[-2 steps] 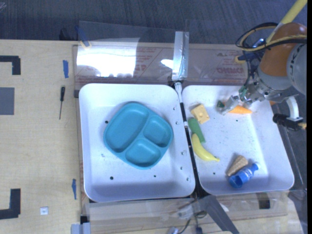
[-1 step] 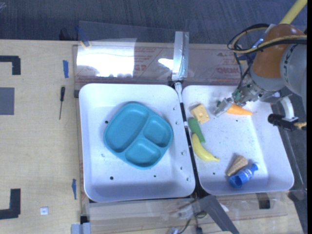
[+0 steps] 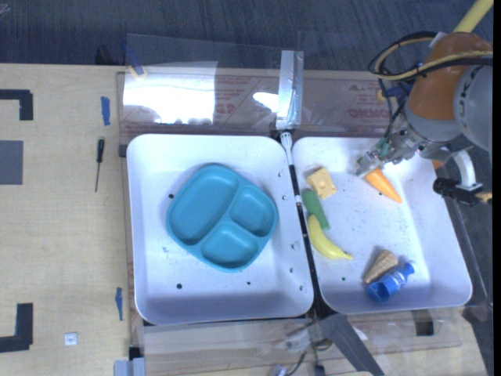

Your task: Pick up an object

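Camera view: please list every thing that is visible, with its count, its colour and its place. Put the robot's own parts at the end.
bins: 2, white, side by side on the bench
divided plate: 1, blue, in the left bin
cheese wedge: 1, yellow, right bin, near the divider
green piece: 1, green, right bin, below the cheese wedge
banana: 1, yellow, right bin, below the green piece
carrot: 1, orange, right bin, upper part
cone: 1, tan, right bin, lower part
bottle: 1, blue, right bin, beside the cone
screwdriver: 1, dark, on the bench left of the bins
arm: 1, grey and orange, upper right
end effector: 1, grey, just above the carrot
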